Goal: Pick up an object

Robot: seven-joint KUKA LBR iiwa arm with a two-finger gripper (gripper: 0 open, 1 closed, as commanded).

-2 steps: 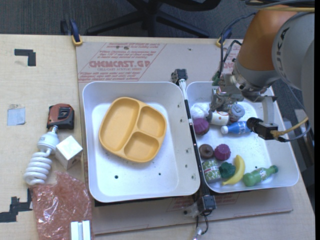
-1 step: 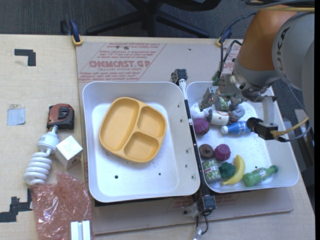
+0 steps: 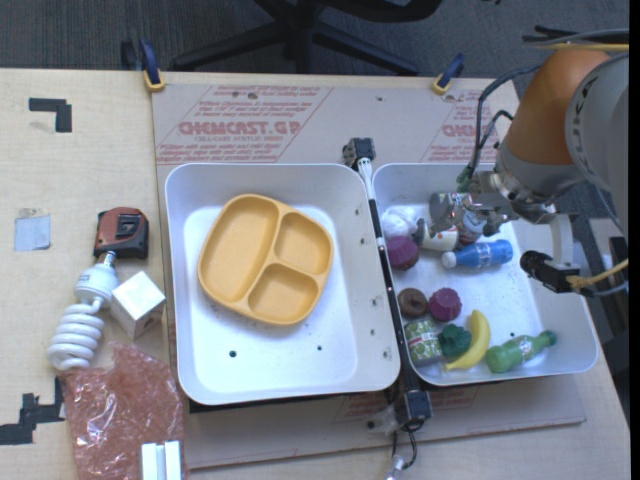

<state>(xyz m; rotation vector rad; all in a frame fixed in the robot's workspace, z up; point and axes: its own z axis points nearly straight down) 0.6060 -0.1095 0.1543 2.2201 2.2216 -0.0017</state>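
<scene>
Bench [image 3: 80,78] surface fills the frame, carrying 2 shallow white bins side by side. Left bin [image 3: 200,358] sits at centre and holds a yellow divided plate [image 3: 265,259] with 3 compartments, lying flat toward the bin's upper left. Right bin [image 3: 575,343] sits at the right of the frame and holds a cluster of small items. A blue bottle [image 3: 480,256] lies on its side near the bin's middle, with a dark purple ball [image 3: 403,252] to its left near the divider. Lower down, a brown doughnut-shaped piece [image 3: 412,301] and a purple-red round piece [image 3: 445,303] lie just beside each other. Along the bottom edge of that bin lie a yellow banana [image 3: 474,340] and a green bottle [image 3: 518,350], close together.

Grey arm [image 3: 590,88] with its orange band reaches in from the upper right, and its pincer [image 3: 455,213] hangs over the upper part of the right bin, above the blue bottle; whether it is spread or pressed together cannot be told, because the tips blur into the items beneath.

Left of the bins, on the bench, rest a tape measure [image 3: 122,232], a white spiral light bulb [image 3: 80,320], a white cube [image 3: 138,301] and a crumpled pink bag [image 3: 125,408].
</scene>
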